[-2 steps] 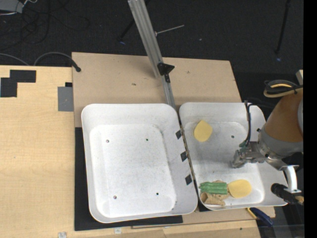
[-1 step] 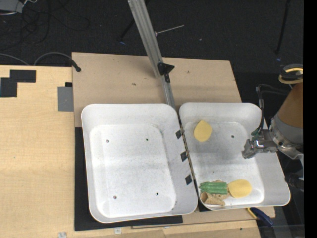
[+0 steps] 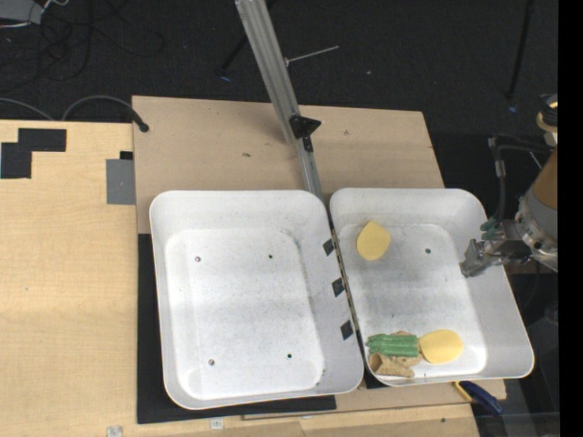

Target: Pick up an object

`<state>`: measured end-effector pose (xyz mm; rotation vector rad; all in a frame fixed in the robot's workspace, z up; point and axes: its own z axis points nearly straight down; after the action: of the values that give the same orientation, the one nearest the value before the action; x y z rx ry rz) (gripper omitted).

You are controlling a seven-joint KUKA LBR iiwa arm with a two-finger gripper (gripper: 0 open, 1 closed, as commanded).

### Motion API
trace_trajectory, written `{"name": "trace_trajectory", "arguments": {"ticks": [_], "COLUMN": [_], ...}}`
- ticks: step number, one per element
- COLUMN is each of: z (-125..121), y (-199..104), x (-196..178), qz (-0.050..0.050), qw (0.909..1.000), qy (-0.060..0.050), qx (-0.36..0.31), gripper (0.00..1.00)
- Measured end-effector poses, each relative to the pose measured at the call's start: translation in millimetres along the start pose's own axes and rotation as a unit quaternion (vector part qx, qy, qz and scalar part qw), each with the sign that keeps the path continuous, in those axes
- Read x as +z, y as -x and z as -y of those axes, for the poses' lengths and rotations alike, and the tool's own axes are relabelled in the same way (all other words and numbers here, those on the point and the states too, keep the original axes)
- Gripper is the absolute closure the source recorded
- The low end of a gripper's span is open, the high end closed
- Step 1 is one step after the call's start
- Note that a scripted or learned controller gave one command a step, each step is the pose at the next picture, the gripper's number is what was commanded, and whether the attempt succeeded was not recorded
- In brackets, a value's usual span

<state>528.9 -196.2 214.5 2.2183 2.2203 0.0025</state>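
The right bin (image 3: 428, 280) holds a pale yellow round piece (image 3: 373, 241) near its back left. At its front edge lie a green ridged object (image 3: 393, 344), a tan crumpled piece (image 3: 395, 364) just below it, and a yellow oval piece (image 3: 441, 346) to their right. My gripper (image 3: 477, 259) hangs over the right rim of this bin, well to the right of the round piece and apart from every object. Nothing shows between its fingers.
The left bin (image 3: 241, 299) lies beside the right one, joined by black clips (image 3: 338, 286). A slanted aluminium rail (image 3: 276, 80) rises behind the bins. A wooden bench top (image 3: 64, 271) spreads to the left.
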Motion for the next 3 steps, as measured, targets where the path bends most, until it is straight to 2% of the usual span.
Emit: {"name": "trace_trajectory", "arguments": {"ticks": [1,3], "z": [-4.6,-7.4], "y": [-62.9,-155.4], "x": [-5.2,-10.6], "qz": [-0.002,-0.002], "qw": [1.0000,1.0000], "qy": [-0.003,-0.003], "qx": [-0.003,-0.002], "gripper": [1.00,1.00]}}
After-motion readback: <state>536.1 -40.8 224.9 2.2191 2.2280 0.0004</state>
